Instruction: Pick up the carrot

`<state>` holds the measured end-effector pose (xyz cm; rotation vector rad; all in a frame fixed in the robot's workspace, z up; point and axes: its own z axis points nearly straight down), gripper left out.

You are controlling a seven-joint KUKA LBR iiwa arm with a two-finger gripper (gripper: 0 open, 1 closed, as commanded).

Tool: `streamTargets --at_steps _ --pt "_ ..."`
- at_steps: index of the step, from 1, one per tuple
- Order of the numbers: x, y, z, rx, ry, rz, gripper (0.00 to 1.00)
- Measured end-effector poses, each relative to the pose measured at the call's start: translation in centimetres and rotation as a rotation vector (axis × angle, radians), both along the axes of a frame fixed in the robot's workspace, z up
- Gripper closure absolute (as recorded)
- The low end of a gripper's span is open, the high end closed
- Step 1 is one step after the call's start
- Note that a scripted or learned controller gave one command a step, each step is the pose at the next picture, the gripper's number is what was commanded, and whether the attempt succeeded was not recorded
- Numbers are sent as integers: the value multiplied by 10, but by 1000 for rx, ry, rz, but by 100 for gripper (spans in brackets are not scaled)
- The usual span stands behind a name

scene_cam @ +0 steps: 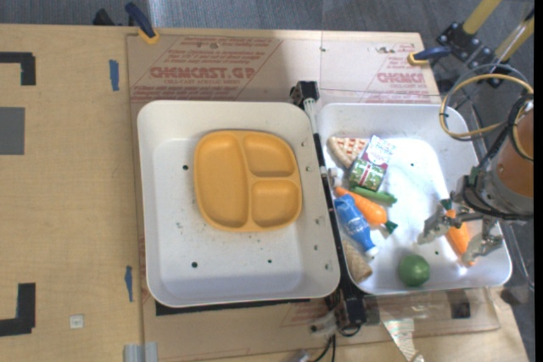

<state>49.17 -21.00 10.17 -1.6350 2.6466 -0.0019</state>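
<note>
Red print on the bench board read "CHEMCAST GP", repeated partly at the right. The two bins held one yellow tray, a green can, a blue bottle, a lime and a waffle slice. One carrot lay beside the bottle. The gripper, fingers spread narrowly, gripped a second orange piece, hard to identify. The arm was cut off at the right.

Only text I can make out is the red "CHEMCAST GP" printed on the brown protective sheet behind the bins, repeated at right.
</note>
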Motion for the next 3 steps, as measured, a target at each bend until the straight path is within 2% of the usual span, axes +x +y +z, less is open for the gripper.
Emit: streamTargets --at_steps 1,2,3 --pt "-7 13 -11 -18 15 -19 0" --pt "-3 17 1 -11 2 -18 100" --pt "-3 18 0 -11 3 -17 0"
